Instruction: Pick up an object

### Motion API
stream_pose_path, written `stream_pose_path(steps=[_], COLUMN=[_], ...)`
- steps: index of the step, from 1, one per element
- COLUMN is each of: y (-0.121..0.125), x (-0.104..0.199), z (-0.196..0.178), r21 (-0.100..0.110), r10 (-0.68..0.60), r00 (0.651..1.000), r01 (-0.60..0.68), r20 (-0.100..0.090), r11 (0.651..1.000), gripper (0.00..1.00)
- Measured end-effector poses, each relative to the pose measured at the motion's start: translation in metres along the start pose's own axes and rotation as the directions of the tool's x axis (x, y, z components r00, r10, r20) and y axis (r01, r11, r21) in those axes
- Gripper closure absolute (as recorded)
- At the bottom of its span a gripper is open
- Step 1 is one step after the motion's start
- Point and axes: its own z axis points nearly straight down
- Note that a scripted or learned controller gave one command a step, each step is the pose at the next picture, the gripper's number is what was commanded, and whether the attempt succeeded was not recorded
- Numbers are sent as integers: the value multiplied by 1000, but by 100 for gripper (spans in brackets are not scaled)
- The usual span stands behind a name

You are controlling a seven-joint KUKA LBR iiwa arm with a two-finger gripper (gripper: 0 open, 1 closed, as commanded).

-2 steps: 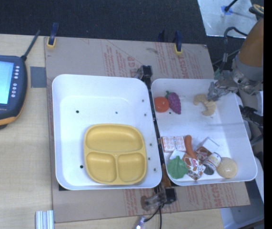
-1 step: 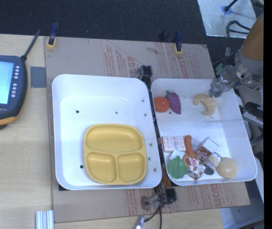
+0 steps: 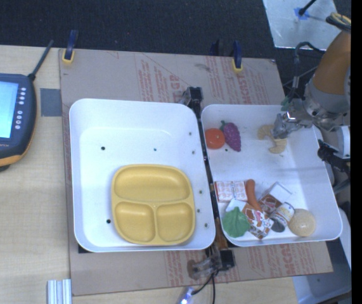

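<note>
Just fingers (image 3: 282,126) above right bin (image 3: 323,176)

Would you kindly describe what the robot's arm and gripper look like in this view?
The arm shows a rounded orange band above a grey metallic wrist, with dark cables looping beside it. The gripper is small, grey and metallic, compact in build. Finer markings are too small to make out.

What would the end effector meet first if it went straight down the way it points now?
Probably the small tan object lying right under the end effector in the right bin; depth is unclear, so it may be touching it already.
</note>
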Motion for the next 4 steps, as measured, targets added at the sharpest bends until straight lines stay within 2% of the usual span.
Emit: stream_pose_path(steps=[1,2,3,4], y=[1,1,-7,2], x=[0,0,0,0], z=[-11,-11,21,20], r21=[0,1,0,-3], r10=[-3,-4,0,-1], r00=[1000,1000,1000,1000], r01=[3,4,0,1], r20=[1,1,0,0], r11=[1000,1000,1000,1000], gripper=[100,0,0,0])
